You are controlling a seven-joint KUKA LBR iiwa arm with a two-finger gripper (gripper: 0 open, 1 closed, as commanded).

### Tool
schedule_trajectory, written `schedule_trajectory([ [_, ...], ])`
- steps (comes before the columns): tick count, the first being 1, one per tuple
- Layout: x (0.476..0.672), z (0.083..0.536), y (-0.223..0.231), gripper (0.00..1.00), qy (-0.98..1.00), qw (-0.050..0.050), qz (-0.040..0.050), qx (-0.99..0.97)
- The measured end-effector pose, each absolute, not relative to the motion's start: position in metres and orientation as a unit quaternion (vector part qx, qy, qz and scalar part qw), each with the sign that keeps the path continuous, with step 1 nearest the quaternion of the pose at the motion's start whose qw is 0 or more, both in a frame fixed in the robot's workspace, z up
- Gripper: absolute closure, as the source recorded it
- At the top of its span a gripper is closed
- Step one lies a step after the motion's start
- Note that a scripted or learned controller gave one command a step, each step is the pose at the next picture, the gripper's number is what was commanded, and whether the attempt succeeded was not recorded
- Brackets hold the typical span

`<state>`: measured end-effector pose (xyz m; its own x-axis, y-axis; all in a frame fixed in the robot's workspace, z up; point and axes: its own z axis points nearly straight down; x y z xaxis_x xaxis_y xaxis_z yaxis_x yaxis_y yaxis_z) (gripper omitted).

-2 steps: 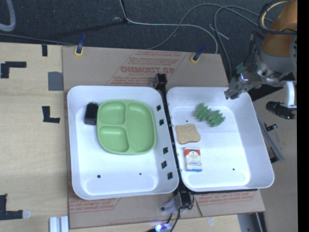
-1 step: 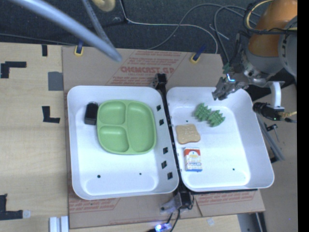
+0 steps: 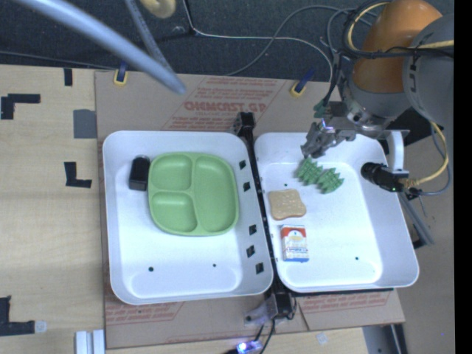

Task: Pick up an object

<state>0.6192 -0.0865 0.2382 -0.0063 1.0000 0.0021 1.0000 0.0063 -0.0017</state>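
the green toy (image 3: 320,175) lies in the far part of the right bin (image 3: 383,264), its long axis slanting from upper left to lower right, and the gripper (image 3: 316,144) hangs just beyond its upper-left end, so the grasp likely calls for a short drop toward the camera. i cannot tell the gripper's state. a tan slice (image 3: 286,204) and a small carton (image 3: 294,243) lie nearer, apart from the toy.

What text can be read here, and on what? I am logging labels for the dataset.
"CHEMCAST GP" in red on the brown board under the bins; the smaller red lines around it are too blurred to read.
The small red and white box in the right bin: print too small to read.
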Motion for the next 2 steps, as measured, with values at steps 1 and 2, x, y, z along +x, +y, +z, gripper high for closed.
schedule_trajectory([
  [1,0.602,0.244,-0.029,1.0,-0.709,0.002,0.0002,-0.705],
  [2,0.594,0.247,0.027,1.0,-0.71,0.001,0.0002,-0.705],
])
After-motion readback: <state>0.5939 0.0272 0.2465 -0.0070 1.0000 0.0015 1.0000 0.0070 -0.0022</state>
